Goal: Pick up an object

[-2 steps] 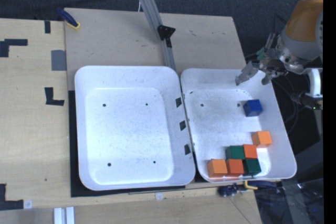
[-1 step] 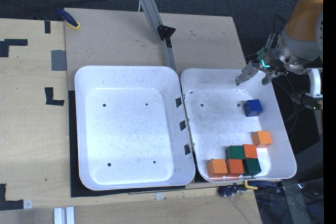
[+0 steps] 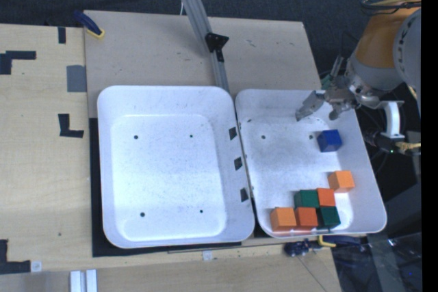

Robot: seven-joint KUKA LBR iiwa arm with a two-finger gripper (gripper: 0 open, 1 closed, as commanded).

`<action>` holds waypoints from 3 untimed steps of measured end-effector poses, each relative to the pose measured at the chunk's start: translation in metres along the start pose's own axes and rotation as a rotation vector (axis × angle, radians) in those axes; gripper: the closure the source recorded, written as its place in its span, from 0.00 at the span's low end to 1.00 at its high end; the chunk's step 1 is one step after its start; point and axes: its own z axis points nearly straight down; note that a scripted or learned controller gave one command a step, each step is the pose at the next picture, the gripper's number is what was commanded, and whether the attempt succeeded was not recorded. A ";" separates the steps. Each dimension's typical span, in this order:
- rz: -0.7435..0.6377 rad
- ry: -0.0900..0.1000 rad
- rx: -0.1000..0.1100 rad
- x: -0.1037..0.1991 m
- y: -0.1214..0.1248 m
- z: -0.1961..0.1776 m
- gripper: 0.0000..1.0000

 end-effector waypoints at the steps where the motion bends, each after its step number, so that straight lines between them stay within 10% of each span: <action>1: 0.001 0.000 0.002 -0.008 -0.001 0.060 0.00; 2: 0.000 -0.001 -0.001 -0.007 -0.002 0.079 0.00; 3: -0.002 -0.001 -0.003 -0.007 -0.001 0.067 1.00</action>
